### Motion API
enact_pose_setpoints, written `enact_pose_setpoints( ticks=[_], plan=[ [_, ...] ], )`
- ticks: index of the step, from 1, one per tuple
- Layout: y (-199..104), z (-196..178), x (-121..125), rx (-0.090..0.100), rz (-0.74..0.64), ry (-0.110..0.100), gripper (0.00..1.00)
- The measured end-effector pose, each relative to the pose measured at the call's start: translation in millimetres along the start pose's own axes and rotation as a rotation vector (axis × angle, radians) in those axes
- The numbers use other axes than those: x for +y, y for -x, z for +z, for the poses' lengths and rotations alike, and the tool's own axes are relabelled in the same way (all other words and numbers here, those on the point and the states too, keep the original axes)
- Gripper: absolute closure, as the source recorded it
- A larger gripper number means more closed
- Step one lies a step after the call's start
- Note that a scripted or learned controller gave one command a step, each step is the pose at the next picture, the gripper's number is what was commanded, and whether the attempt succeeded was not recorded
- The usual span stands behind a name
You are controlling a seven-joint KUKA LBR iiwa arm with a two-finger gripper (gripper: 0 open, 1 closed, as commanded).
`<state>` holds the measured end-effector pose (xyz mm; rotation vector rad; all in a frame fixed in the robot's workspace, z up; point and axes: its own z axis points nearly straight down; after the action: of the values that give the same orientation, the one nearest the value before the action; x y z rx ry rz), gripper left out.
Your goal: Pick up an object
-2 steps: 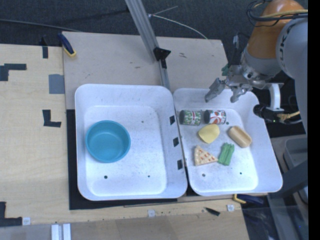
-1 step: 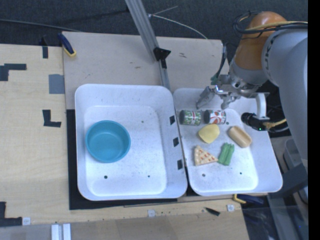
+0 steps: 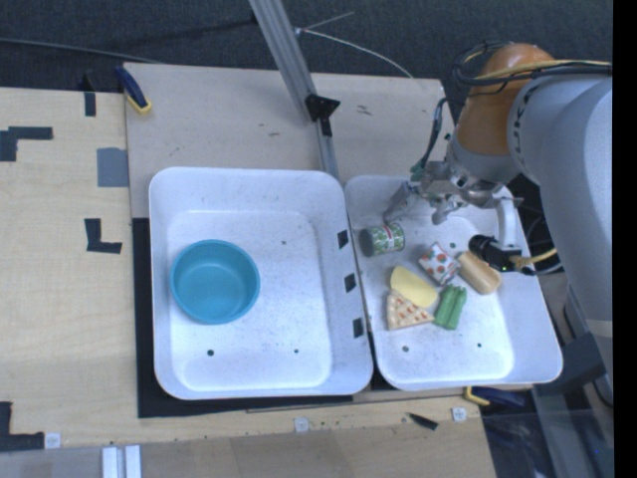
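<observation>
Pale plywood makes up the table (image 3: 60,267), marked with a few dark tape patches, and it carries two shallow white bins side by side on a black mat.

Nearest the camera's lower edge, the right bin (image 3: 498,361) has bare floor at its front. Just behind that lies a tight cluster: a triangular pizza-slice toy (image 3: 405,313) touching a yellow wedge (image 3: 413,287), with a green piece (image 3: 450,307) beside them. A little further back sit a small red-and-white item (image 3: 437,264) and a tan bread-like roll (image 3: 480,273), close together. Off to the left, the left bin (image 3: 289,297) holds a blue bowl (image 3: 215,282).

Further back in the right bin, a small green can (image 3: 384,238) lies on its side near the wall between the bins, apart from the cluster. It looks the likeliest thing to pick. I would judge it light and stiff, with a smooth, rather slippery round body that may roll if nudged; a hold across its middle, fingers set across the axis, seems safest.

Beyond it hangs the gripper (image 3: 435,195), just behind and to the right of the can, over the rear of the right bin. Whether it is spread or pressed together I cannot tell, and nothing shows between its tips. Behind that, the grey arm (image 3: 567,137) with its orange band (image 3: 498,98) reaches in from the right.
</observation>
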<state>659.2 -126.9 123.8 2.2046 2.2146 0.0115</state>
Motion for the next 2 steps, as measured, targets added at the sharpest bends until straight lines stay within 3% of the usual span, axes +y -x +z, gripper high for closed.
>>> enact_pose_setpoints(
  ticks=[1,2],
  plan=[
    [-1,-4,-4,0.005,0.000,-0.018,1.00],
    [-6,-49,-9,0.007,0.003,-0.016,1.00]
  ],
)
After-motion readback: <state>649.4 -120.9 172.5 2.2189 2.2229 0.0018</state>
